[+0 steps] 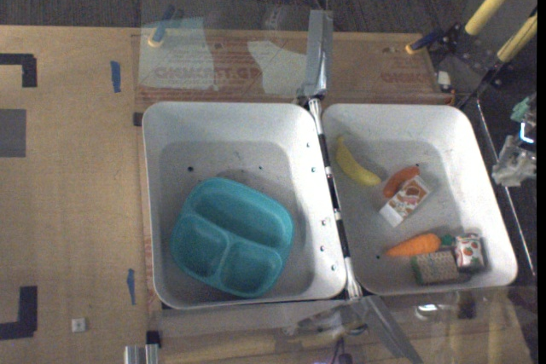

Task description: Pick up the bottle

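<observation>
Since nothing is lifted yet, the step in hand is the approach, and it calls for care in choosing the target. The right bin [478, 141] holds a crowd. The likeliest bottle [402, 181] is the small orange-red piece lying on its side just toward 11 o'clock of the bin's middle, though it is too small to be sure. A white carton [406, 201] touches it at its 6 o'clock side, and a banana [354, 165] lies near it at 9 o'clock. A carrot [414, 246] and a small printed box [468, 251] sit well apart, toward 6 and 5 o'clock.

The claw [512, 159] appears as a pale shape at 3 o'clock, outside the bin's rim; whether it is apart or together I cannot tell.

A good try would come straight down over the bottle and close across its narrow width, staying on the side away from the carton so that only one thing is caught. The left bin [162, 183] with its teal plate [230, 234] plays no part.
</observation>
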### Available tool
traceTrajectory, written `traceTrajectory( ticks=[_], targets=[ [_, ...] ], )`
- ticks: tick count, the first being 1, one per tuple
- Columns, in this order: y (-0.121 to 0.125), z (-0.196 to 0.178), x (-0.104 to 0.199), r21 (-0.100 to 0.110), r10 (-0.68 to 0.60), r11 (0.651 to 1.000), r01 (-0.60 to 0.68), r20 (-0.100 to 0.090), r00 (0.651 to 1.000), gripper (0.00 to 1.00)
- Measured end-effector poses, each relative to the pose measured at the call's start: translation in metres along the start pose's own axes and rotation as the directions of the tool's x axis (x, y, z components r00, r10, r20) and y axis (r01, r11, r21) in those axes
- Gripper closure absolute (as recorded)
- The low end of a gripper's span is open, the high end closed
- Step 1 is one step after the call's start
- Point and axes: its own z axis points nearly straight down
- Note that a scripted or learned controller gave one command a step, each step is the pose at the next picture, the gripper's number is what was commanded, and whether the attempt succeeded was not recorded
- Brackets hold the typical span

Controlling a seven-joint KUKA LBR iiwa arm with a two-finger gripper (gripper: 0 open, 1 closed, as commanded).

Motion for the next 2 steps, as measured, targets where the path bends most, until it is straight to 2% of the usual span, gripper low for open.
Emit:
traceTrajectory(
  ticks=[1,2],
  targets=[
    [0.0052,-0.0538,-0.01,0.001,0.481,0.877,-0.481,0.001,0.877,1.0],
    [0.0048,-0.0629,-0.0075,0.003,0.475,0.88,-0.475,0.004,0.88,1.0]
  ],
)
